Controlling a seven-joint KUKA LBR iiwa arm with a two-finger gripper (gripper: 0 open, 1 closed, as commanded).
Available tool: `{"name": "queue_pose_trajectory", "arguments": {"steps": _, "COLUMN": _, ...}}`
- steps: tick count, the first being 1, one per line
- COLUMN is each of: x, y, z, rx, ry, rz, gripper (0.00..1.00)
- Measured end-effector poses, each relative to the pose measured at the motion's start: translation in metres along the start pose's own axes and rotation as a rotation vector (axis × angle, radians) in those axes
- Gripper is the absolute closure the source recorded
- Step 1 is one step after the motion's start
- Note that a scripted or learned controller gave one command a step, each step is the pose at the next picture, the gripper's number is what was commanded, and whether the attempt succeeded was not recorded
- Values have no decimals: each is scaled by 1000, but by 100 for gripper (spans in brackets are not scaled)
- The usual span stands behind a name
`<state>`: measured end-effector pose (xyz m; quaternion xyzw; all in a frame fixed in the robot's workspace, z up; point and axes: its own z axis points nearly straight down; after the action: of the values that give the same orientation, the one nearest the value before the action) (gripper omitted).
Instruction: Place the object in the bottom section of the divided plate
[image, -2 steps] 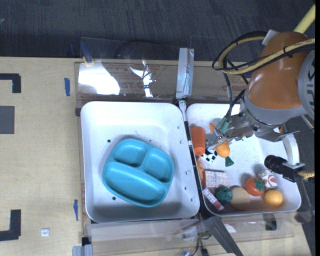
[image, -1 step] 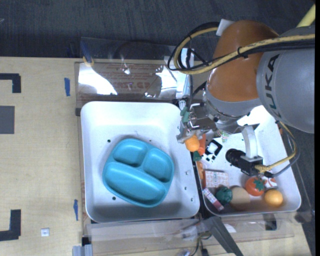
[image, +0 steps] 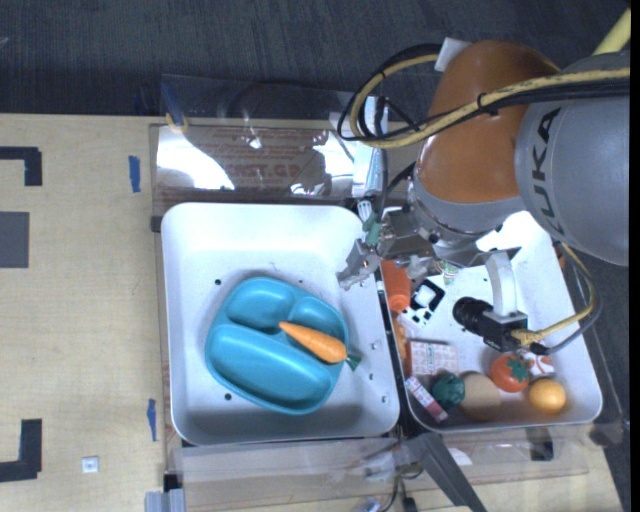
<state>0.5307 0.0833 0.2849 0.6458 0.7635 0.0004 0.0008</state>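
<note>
Inside left white bin (image: 190, 400), orange plastic carrot (image: 313, 341) is lying across blue divided plate (image: 262, 365), straddling ridge, tip reaching lower section. Placement looking mostly done. Gripper (image: 368, 255) is hovering over bins' shared edge, finger state impossible to tell.

Glossy blue plastic plate (image: 262, 362), smooth white plastic bin (image: 190, 300), matt wood bench (image: 75, 330).
</note>
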Motion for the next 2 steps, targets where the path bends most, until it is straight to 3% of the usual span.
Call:
{"name": "queue_pose_trajectory", "arguments": {"steps": 1, "x": 0, "y": 1, "z": -10, "rx": -3, "ry": -1, "rz": -2, "gripper": 100}}
{"name": "queue_pose_trajectory", "arguments": {"steps": 2, "x": 5, "y": 49, "z": -153, "rx": -5, "ry": 1, "rz": 180, "gripper": 100}}
